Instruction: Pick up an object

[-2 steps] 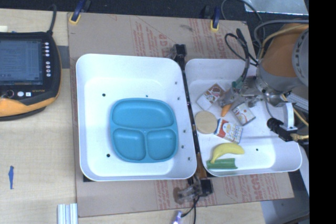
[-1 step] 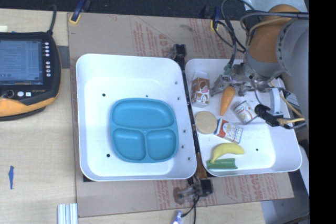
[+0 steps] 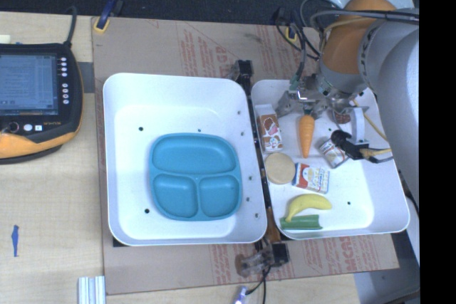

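In the right bin (image 3: 370, 213) an orange carrot (image 3: 306, 137) lies lengthwise, its green top pointing to the far side. My gripper (image 3: 308, 103) hangs right over that green end with its grey fingers (image 3: 286, 105) spread to either side, open and not closed on anything. Around the carrot lie a brown snack packet (image 3: 270, 132), a round beige disc (image 3: 279, 169), a small white carton (image 3: 311, 177), a yellow banana (image 3: 308, 204), a green stick (image 3: 301, 223) and a small tin (image 3: 331, 152).
The left bin (image 3: 128, 110) holds a blue divided plate (image 3: 194, 176). A control tablet (image 3: 32, 92) lies at the bench's left edge. The grey arm and its orange band (image 3: 349, 39) cover the right bin's far right corner. Cables trail by the tin.
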{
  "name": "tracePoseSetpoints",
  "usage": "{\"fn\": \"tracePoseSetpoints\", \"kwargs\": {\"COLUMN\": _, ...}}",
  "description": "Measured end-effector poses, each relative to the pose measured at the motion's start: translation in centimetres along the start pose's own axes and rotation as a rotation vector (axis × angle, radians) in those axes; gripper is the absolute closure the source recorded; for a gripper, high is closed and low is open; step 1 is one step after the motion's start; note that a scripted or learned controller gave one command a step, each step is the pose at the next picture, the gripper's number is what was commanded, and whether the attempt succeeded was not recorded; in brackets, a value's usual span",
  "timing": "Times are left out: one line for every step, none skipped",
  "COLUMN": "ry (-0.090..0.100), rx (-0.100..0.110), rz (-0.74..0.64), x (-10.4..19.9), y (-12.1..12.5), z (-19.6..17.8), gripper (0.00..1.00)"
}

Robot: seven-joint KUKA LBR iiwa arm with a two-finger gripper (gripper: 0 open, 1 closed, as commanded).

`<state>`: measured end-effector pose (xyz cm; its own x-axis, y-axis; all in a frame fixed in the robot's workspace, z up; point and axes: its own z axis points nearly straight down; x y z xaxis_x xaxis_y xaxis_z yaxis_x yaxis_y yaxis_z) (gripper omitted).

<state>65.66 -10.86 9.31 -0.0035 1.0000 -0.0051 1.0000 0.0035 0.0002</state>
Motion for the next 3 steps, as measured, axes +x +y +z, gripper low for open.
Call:
{"fn": "tracePoseSetpoints", "kwargs": {"ry": 0.005, "rx": 0.004, "rz": 0.001, "x": -5.4, "y": -2.8, "z": -2.4, "gripper": 0.00}}
{"fn": "tracePoseSetpoints", "kwargs": {"ry": 0.006, "rx": 0.006, "rz": -0.002, "x": -5.4, "y": -2.8, "z": -3.4, "gripper": 1.00}}
{"fn": "tracePoseSetpoints", "kwargs": {"ry": 0.006, "rx": 0.006, "rz": -0.002, "x": -5.4, "y": -2.8, "z": -3.4, "gripper": 0.00}}
